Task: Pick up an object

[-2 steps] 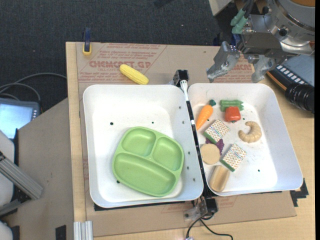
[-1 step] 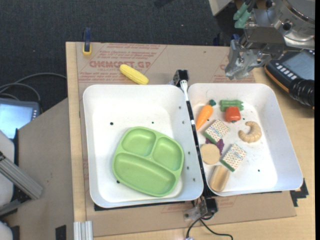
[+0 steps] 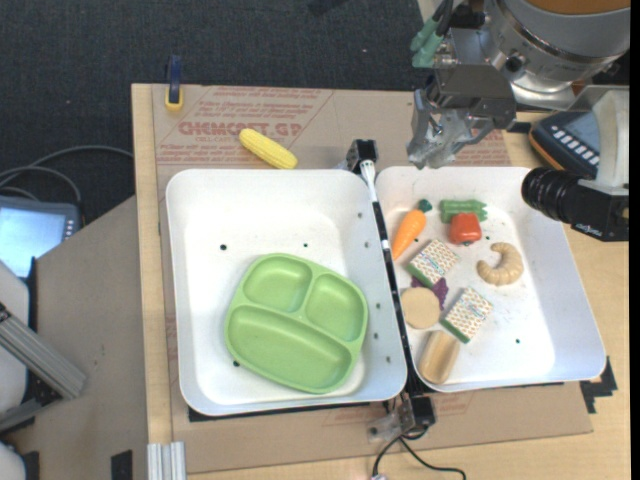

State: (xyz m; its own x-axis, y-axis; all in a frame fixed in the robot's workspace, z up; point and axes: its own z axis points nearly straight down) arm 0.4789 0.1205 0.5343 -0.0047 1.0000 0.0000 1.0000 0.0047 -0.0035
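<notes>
gripper (image 3: 437, 151): over the far edge of the right bin, near its far-left corner; metal fingers point down, can't tell how far open; nothing seen between them, touching nothing
arm (image 3: 560, 13): grey w/ orange band, comes in from top right, above bench's far-right part
right bin (image 3: 575, 308): white, shallow, holds all the small items, clustered in its left half & centre; right side & near-right corner bare
carrot (image 3: 408, 233): orange w/ green tip, near bin's left edge, far part, lying at a slant
tomato (image 3: 465, 228): red, just beside a green piece (image 3: 463, 208) on its far side; closest items to the gripper, centre-far of bin
croissant (image 3: 502, 265): tan, curved, centre of bin, apart from the rest, open room to its right
packets: two speckled squares w/ green edges, one (image 3: 433, 262) under the carrot, one (image 3: 467, 314) nearer the front
disc (image 3: 421, 308): tan, round, by left edge, a purple bit touching its far side
bread (image 3: 439, 357): tan oblong, near front edge
left bin (image 3: 200, 228): white, far half bare
tray (image 3: 297, 321): green, three compartments, in left bin's near-centre part
corn (image 3: 268, 149): yellow, on the cardboard (image 3: 300, 118) beyond left bin's far edge
clamps: black, one (image 3: 361, 152) at far end of the seam between bins, one (image 3: 418, 409) at near end
black device (image 3: 575, 200): overhangs right bin's far-right corner
</notes>
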